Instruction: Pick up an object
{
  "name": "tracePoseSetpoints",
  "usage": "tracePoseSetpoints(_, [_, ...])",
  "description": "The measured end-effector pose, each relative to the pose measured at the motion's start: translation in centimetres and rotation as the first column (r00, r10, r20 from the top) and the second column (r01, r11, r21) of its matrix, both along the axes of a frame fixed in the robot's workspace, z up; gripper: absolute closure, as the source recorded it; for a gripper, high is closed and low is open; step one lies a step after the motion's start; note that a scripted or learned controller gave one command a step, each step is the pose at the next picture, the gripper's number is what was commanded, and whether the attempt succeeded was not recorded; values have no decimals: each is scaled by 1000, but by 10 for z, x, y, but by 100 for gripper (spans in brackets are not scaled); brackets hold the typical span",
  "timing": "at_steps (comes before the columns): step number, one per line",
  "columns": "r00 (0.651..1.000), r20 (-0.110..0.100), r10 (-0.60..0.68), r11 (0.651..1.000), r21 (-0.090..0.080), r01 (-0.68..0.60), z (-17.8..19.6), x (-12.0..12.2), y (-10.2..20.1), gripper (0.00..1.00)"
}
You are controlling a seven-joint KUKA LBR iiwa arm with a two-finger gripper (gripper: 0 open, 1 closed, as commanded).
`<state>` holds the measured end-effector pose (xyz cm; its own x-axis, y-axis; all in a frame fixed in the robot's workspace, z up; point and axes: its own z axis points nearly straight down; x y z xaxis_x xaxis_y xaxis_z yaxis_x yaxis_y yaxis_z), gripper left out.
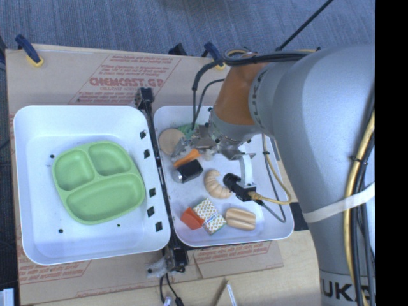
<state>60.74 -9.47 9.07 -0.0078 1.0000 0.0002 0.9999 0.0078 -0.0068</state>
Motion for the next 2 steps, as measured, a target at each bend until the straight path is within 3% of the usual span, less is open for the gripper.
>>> tracePoseSetpoints(1, [1000,-2,3,1000,0,-3,11,0,0,100])
tracePoseSetpoints(2, [1000,6,-1,1000,0,1,125,39,42,100])
